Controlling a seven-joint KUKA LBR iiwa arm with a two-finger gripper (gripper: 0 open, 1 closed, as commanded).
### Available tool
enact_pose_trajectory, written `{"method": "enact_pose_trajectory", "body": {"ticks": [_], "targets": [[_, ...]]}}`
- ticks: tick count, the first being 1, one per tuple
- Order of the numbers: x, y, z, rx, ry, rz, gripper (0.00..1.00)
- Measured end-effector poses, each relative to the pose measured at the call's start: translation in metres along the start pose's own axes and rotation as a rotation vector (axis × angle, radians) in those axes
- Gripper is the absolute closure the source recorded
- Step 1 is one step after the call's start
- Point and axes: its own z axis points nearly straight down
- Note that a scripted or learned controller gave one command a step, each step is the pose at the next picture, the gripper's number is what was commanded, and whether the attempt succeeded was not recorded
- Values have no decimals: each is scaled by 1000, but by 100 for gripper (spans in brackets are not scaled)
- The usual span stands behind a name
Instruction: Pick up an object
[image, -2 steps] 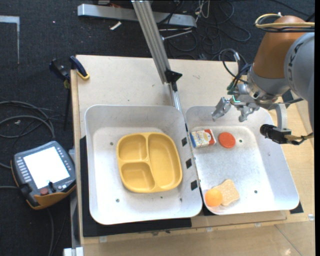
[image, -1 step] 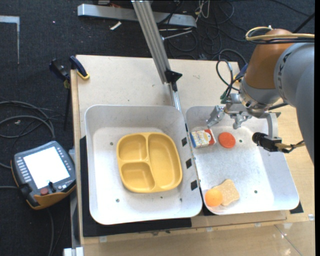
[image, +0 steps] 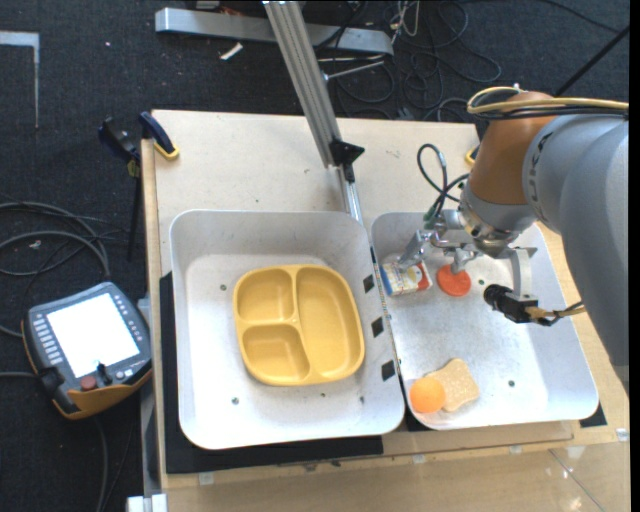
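My arm came in from the right, its orange band above the wrist, and its bulk covered the upper right corner of the right bin. My claw hung low over the upper left part of that bin, above a small carton with a red patch and a red round piece just beside it. The metal parts of the claw ran together with the pale bin floor, so whether it stood apart or together, I could not tell, nor whether it touched the carton. The print on the carton was too small to read.

Near the bin's lower left edge lay an orange ball touching a tan sponge-like block. A black, amber-tipped part stuck out under my wrist; what it was stayed unclear.

The left bin held a yellow three-compartment tray, well apart from my claw. A slanted metal pole crossed the bench and ran out past the top edge. On the floor at left sat a control pendant.
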Motion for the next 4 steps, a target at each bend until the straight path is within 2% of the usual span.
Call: {"method": "enact_pose_trajectory", "body": {"ticks": [1, 2, 3, 4], "targets": [[-1, 4, 5, -8, -1, -1, 0], [-1, 5, -7, -13, -2, -1, 100], [-7, 7, -69, -7, -1, 0, 100], [-3, 11, -114, -6, 0, -4, 100]]}}
